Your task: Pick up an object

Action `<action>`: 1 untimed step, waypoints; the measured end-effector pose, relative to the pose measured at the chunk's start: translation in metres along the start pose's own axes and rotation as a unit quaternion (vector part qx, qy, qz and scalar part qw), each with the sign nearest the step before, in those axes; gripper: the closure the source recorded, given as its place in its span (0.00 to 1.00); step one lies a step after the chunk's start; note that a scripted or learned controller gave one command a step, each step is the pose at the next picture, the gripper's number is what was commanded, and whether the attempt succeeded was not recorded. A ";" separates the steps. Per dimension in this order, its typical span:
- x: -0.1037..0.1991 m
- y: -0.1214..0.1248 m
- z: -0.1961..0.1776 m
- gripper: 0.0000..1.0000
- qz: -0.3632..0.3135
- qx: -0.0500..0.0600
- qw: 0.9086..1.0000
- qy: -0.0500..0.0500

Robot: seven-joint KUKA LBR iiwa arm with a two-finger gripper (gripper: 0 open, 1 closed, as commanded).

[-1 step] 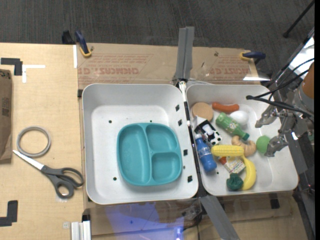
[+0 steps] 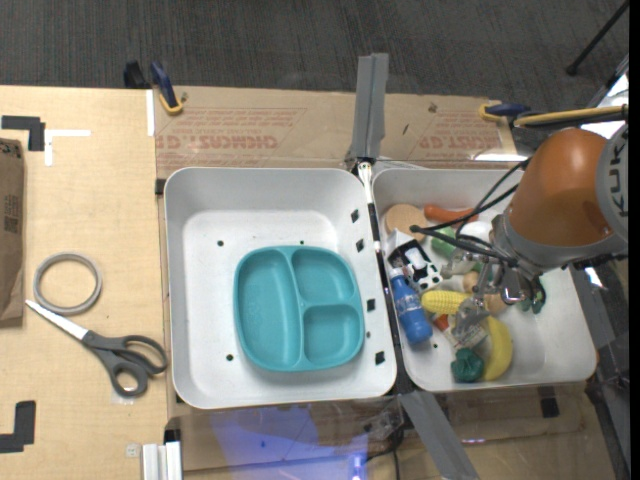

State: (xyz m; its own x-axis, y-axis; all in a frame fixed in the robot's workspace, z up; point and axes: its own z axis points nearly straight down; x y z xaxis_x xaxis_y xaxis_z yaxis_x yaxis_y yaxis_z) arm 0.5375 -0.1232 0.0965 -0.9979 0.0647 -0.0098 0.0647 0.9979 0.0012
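Banana (image 2: 497, 346) at right bin (image 2: 560, 363) front; hand (image 2: 487, 293) low over corn (image 2: 445, 301), grip state unclear

arm (image 2: 575, 193): grey housing showing at the edge, glossy orange band bulging above wrist, black cables looping off metallic gripper (image 2: 495, 290) hardware.

divided plate (image 2: 300, 308) in left bin (image 2: 190, 268)

Scissors (image 2: 112, 351) & tape roll (image 2: 67, 281) on bench, left.
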 end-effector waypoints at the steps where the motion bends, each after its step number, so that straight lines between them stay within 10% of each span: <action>1: -0.071 -0.011 0.002 0.00 -0.044 0.000 0.999 0.008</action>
State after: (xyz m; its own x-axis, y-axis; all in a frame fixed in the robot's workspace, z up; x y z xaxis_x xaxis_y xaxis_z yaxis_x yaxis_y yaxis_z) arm 0.6077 -0.1387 0.0954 -0.9997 -0.0224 0.0064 -0.0224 0.9997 0.0012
